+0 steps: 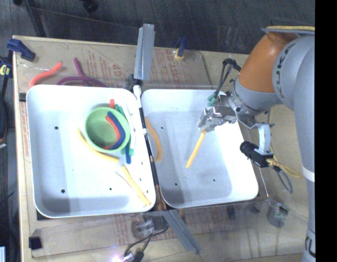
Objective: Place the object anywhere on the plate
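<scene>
The gripper [207,121] hangs over the right bin [234,187], its fingers closed on the top end of a yellow stick [195,149] (slanting down-left). The green plate [106,129] sits in the left bin [48,162], crowded by other sticks.

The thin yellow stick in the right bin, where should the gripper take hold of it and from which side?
Probably from above, near the middle of the thin yellow stick. It looks to lie slanted on the floor of the right white bin, its upper end at the gripper, with bare floor on both long sides. Fingers set across its narrow width should close on it; the gripper sits at that upper end.
</scene>
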Controlling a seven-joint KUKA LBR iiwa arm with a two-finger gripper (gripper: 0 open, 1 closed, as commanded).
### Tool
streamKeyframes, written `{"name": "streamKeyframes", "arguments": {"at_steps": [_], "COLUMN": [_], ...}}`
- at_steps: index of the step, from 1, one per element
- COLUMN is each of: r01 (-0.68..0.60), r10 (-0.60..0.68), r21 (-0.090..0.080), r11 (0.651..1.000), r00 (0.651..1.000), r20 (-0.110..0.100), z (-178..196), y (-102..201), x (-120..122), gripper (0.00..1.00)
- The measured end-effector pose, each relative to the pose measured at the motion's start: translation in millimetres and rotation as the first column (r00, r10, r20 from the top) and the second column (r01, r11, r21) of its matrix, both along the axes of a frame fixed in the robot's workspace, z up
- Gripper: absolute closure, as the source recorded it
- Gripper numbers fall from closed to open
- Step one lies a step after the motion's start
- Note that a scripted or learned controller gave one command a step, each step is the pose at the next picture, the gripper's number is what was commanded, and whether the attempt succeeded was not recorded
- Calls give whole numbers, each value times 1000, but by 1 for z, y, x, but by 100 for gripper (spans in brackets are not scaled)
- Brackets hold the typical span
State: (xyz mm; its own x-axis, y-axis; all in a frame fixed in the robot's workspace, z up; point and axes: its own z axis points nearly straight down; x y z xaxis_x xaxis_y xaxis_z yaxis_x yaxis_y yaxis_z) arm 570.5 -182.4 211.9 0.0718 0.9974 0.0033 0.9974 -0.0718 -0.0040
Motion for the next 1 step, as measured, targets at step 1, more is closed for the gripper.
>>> {"name": "streamKeyframes", "arguments": {"at_steps": [1], "r01": [0], "r10": [0], "r21": [0], "r11": [1000], "r00": [1000], "r20": [0], "z": [0], "y": [0], "x": [0], "gripper": [0]}}
